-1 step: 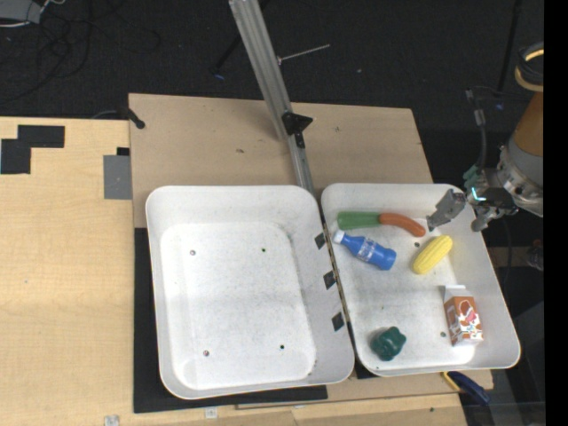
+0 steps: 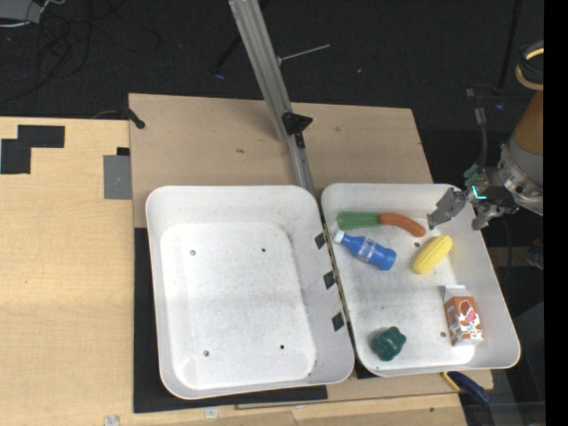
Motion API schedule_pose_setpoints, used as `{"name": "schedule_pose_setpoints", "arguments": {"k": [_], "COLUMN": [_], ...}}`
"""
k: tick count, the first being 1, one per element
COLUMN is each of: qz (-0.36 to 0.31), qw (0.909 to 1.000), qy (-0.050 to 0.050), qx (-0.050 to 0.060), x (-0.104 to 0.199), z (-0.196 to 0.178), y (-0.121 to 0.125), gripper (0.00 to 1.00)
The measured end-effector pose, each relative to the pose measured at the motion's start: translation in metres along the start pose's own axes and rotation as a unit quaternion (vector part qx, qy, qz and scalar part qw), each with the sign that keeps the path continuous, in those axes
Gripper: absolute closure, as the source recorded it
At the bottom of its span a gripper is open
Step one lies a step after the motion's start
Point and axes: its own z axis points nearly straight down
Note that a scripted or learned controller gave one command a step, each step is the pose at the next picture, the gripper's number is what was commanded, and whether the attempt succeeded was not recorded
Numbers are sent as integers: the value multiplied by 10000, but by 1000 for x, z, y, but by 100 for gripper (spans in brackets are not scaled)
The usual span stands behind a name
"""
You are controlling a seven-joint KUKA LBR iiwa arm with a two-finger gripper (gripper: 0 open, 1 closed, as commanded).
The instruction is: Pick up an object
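The end effector (image 2: 465,204) hovered open and empty over the right bin's (image 2: 502,327) far right edge, the yellow corn cob (image 2: 432,253) lying just beneath near the carrot (image 2: 384,222), and a rounded cob like that could roll off the fingers.

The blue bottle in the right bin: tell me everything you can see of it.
The blue bottle is small, looks like plastic, and has a white cap at its upper-left end. It lies on its side, slanting from upper left down to lower right, on the floor of the right bin near the bin's left wall. The green end of the carrot lies just above it; whether they touch is unclear. The hand is apart from it.
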Motion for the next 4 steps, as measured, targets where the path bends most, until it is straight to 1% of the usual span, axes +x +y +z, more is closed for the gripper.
{"name": "schedule_pose_setpoints", "arguments": {"k": [1,2,3,4], "qz": [-11,6,10,23], "qw": [10000,10000,9999,9999], "qy": [7,8,-41,-36], "qx": [20,22,-99,-99], "x": [1,2,1,0], "z": [50,94,137,125], "y": [9,8,14,14], "gripper": [0,0,0,100]}}
